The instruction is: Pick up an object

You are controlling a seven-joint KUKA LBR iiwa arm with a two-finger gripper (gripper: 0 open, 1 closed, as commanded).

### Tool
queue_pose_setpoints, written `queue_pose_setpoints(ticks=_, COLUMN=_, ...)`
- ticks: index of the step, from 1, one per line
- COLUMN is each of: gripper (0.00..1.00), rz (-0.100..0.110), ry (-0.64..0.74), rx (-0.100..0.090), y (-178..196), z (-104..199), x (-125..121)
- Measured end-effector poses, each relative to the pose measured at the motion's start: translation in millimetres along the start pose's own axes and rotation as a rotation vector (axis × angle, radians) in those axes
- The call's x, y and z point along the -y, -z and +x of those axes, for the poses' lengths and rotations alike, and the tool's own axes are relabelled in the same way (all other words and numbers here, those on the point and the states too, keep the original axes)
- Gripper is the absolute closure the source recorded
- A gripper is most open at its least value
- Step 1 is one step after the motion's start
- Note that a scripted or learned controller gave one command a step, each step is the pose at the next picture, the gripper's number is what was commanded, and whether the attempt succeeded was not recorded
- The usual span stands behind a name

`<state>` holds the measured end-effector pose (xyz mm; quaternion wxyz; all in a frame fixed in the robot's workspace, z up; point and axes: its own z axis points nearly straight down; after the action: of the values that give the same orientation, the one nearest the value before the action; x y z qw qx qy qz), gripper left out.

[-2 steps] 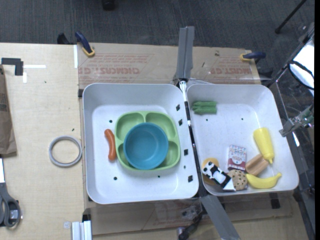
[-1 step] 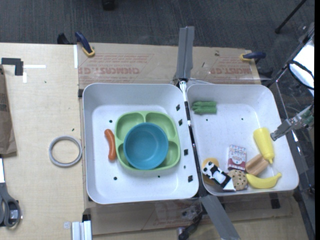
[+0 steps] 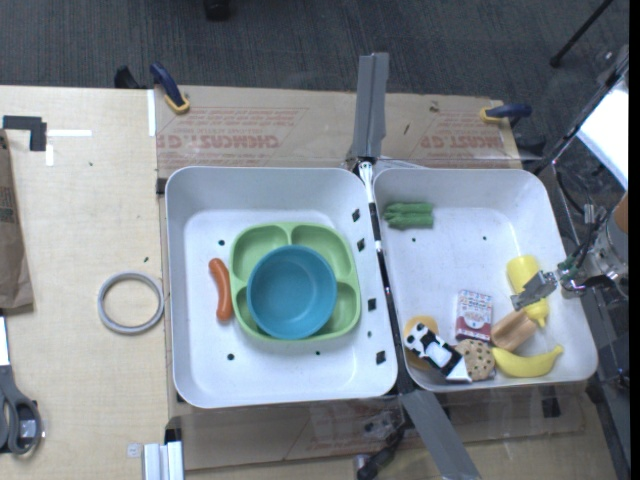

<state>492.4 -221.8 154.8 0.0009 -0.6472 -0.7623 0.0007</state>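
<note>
My gripper (image 3: 536,289) reaches in over the right rim of the right bin (image 3: 470,218), low among the toys at the bin's right side. Its grey tip lies just below a yellow toy (image 3: 523,269) and above a tan bread roll (image 3: 512,330). A banana (image 3: 528,361) lies in front of the roll. To their left sit a small red and white carton (image 3: 473,314), a cookie (image 3: 479,360) and a black and white toy (image 3: 436,350). A green toy (image 3: 409,215) lies near the bin's back left corner.
The left bin (image 3: 200,348) holds a green divided plate (image 3: 345,258) with a blue bowl (image 3: 292,290) on it, and an orange sausage (image 3: 221,288) beside it. A grey ring (image 3: 131,301) and scissors (image 3: 18,418) lie on the bench at left.
</note>
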Motion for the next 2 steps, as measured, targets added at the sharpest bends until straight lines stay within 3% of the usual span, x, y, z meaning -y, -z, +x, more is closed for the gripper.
queue_pose_setpoints(ticks=1, gripper=0.00, rz=-0.007, ry=0.129, rx=-0.004, y=-61.7, z=5.6, x=3.8)
queue_pose_setpoints(ticks=2, gripper=0.00, rz=-0.003, ry=0.144, rx=-0.005, y=-63.5, z=-2.4, x=-47.3)
